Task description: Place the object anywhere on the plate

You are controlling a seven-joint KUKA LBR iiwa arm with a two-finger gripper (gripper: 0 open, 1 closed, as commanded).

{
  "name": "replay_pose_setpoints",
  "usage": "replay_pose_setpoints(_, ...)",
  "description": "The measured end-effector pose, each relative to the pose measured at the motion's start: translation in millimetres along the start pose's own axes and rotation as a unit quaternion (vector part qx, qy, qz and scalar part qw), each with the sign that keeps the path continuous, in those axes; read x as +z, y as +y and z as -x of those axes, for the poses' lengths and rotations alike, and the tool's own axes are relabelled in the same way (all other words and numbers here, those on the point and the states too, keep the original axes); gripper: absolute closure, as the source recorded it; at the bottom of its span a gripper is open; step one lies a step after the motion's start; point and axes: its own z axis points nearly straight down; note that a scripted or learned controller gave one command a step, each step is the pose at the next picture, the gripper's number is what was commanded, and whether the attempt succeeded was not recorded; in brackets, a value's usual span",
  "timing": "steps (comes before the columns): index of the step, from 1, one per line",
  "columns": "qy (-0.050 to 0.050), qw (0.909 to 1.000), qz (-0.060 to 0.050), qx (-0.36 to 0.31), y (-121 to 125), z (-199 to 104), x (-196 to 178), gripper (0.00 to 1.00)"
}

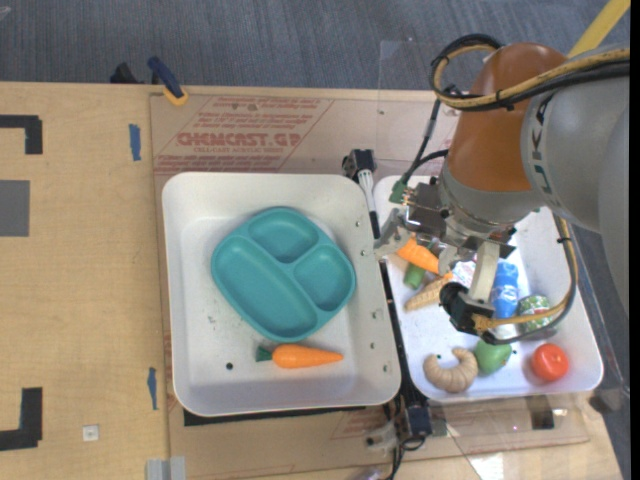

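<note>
The grey arm's gripper (432,238) hangs over the right white bin (583,320), close above a small orange toy piece (418,257) (the wrist hides its grasp, so open or closed cannot be told). The teal divided plastic plate (283,273) sits in the left white bin (192,268), and an orange toy carrot (300,357) lies just beside the plate, not on it.

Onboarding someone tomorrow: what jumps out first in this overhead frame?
The big teal three-compartment plastic plate in the view's left white bin, with an orange toy carrot lying beside its near edge on the bin floor. Next, the grey arm with the orange band reaching over the right white bin, which is crowded with small toy foods, such as a tan croissant and a red tomato.
</note>
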Motion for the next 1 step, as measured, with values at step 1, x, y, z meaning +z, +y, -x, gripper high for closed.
replay_pose_setpoints(1, 0.000, 1.0000, 0.000, 0.000, 0.0, 0.0, 0.0, 0.00)
